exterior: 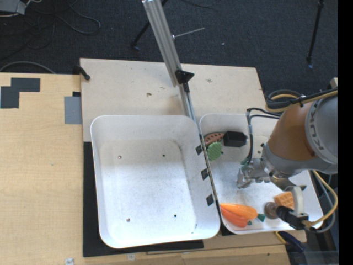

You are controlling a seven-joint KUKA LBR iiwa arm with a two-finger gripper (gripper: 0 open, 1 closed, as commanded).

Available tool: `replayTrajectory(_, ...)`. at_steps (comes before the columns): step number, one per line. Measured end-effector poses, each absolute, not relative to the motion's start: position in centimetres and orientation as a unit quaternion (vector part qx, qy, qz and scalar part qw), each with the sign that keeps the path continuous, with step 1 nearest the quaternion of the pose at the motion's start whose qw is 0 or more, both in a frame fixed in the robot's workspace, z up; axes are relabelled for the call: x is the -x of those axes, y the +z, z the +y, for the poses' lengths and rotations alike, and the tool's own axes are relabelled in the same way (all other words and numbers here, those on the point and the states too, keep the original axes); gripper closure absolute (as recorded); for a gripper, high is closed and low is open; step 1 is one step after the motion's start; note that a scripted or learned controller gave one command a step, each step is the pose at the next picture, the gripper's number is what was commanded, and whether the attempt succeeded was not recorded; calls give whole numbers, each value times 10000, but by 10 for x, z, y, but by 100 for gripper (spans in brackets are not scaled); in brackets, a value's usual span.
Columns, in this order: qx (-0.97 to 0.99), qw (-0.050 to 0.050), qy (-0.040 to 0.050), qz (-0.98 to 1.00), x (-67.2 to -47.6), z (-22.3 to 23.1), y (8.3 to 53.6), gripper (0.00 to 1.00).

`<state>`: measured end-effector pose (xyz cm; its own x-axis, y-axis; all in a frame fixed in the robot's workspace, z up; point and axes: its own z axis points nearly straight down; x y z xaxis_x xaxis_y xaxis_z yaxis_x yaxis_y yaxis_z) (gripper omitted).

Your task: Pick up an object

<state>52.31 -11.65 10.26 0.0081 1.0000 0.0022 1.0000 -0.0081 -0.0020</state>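
The left bin [144,181] sat at a slight tilt on the bench [38,164], showing only small dark specks on its floor. A grey metal rail [165,43] ran from the top of the frame down to the seam between the two bins, ending at a black bracket [183,77].

The right bin [218,173] held all the objects. Near its far left corner lay a green ridged piece [214,150], touching a reddish-brown item [214,137] just beyond it; their shapes were too small to identify. Just to the right lay a black block [234,139], long axis running roughly left to right. At the near left corner lay the orange carrot-shaped object [238,214], long axis roughly left to right and slightly angled, thick end toward the left bin wall, narrower end pointing right, with a green bit at that tip.

The gripper [248,176] was low inside the right bin, well apart from the carrot and near the bin's middle. Whether it was apart or together could not be told; the wrist hid it. The arm [300,137] covered the bin's right portion. Right of the carrot, a small brown round piece [271,209] and an orange waffle-textured piece [284,199] were partly hidden by the arm's fittings.
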Motion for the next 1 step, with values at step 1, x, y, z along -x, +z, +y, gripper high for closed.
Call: replayTrajectory(1, 7071, -12, -9, -7071, -533, -120, 161, 100)
